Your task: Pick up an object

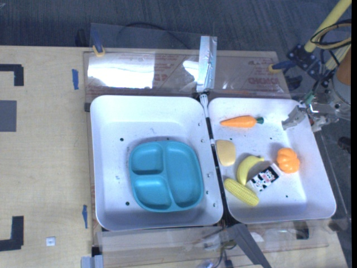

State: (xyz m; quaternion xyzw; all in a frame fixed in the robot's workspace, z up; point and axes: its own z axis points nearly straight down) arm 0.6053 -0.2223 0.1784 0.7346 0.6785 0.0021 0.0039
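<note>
From above, the right bin (321, 197) at centre right holds a toy carrot (241, 122), an orange pepper (288, 160), a banana (249, 167), an ear of corn (241, 192), a pale yellow piece (226, 152) and a small black-and-white box (264, 178). The left bin (106, 133) carries a blue divided plate (165, 175). The pincer (301, 116) sits at the right bin's upper right rim, grasping nothing; how wide it stands I cannot tell. This looks like the approach step: next it must pick a target, descend and close. The arm is cut off at the right edge, amid blurred cables.
</note>
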